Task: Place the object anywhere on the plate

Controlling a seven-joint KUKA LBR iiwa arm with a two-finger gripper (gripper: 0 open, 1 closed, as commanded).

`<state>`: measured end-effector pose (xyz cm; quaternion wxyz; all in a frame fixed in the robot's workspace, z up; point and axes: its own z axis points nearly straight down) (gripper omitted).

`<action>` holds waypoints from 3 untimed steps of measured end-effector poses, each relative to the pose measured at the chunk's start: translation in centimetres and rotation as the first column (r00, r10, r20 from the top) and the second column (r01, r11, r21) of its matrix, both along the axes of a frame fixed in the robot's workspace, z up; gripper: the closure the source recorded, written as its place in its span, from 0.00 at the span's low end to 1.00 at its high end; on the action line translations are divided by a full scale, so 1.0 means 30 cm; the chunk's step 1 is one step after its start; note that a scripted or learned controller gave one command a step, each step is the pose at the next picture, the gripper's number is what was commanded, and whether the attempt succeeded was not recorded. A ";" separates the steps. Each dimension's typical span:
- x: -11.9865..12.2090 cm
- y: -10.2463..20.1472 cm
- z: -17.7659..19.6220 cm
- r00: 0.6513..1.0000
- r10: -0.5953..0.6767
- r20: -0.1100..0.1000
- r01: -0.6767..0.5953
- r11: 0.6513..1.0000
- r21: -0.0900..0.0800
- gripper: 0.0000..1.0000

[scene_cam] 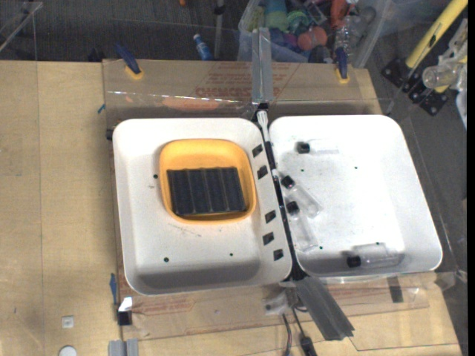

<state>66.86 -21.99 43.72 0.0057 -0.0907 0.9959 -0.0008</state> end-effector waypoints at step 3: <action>-0.002 -0.004 0.000 0.767 0.642 -0.002 -0.642 0.767 -0.005 1.00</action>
